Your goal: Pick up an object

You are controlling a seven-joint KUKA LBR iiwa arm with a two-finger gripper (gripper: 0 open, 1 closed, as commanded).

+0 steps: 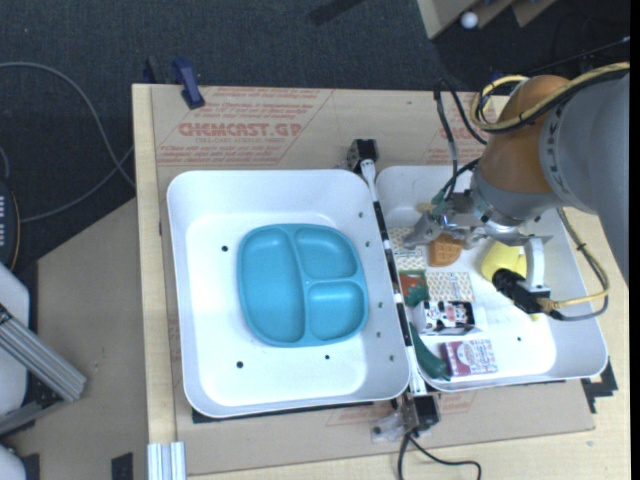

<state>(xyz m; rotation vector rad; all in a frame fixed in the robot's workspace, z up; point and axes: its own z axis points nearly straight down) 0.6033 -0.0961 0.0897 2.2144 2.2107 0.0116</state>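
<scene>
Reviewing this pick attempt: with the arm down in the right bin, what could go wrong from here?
1. The right bin is crowded: packets lie touching and overlapping below the gripper, so a grasp may catch two or slip.
2. A yellow object sits tight against the wrist and could get knocked aside.
3. Cables trail into the bin and might snag.

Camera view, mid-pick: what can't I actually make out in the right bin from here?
- Pincer: blurred and tucked under the arm's wrist; open or shut cannot be told, nor whether it holds anything.
- Yellow object: partly covered by the wrist and a black cable; its shape is unclear.
- Small printed packets: labels too small to read.
- Right bin: its far corner is hidden by the arm.
</scene>
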